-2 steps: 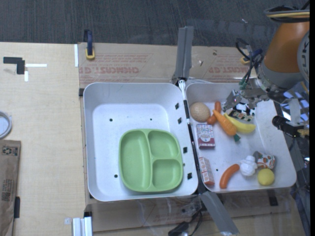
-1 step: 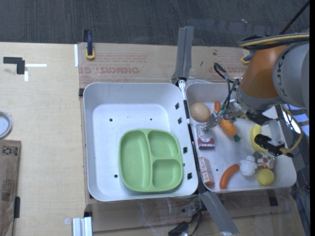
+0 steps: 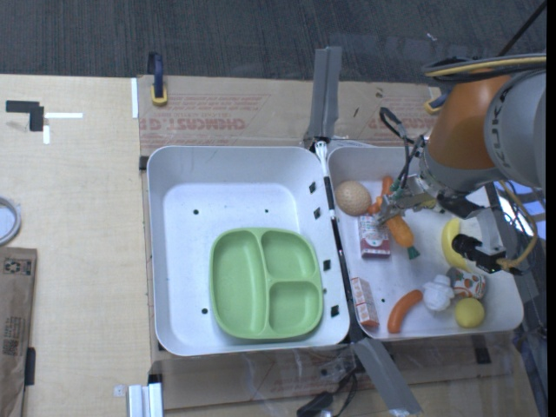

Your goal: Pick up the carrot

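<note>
The gripper (image 3: 398, 203) hangs low over the right bin (image 3: 504, 324), right above the carrot (image 3: 400, 233), which lies near the bin's middle beside a small red carton (image 3: 374, 236) and an egg-shaped ball (image 3: 353, 198). I cannot tell how its fingers stand. The left bin (image 3: 174, 233) holds a green 3-compartment plate (image 3: 265, 281).
</note>
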You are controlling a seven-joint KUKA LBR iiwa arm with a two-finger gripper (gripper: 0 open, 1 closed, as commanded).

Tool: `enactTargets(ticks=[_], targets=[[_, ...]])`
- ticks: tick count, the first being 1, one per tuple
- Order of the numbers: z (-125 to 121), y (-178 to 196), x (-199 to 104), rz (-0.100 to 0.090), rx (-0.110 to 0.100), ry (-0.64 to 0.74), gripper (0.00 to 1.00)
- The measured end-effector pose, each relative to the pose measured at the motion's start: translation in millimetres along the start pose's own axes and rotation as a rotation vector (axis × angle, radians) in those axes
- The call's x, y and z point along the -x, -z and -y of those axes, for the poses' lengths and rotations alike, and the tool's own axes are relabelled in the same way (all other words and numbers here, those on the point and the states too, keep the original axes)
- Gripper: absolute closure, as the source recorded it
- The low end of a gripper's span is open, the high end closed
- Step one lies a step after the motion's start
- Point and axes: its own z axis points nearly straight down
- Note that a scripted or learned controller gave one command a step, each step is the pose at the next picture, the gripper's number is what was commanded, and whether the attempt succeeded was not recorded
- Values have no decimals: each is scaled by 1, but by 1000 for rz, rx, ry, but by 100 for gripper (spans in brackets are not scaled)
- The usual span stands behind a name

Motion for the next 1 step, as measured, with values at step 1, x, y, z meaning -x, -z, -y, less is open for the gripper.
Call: enactTargets(ticks=[1], targets=[[-54,86,-15,0,-4,325,100]])
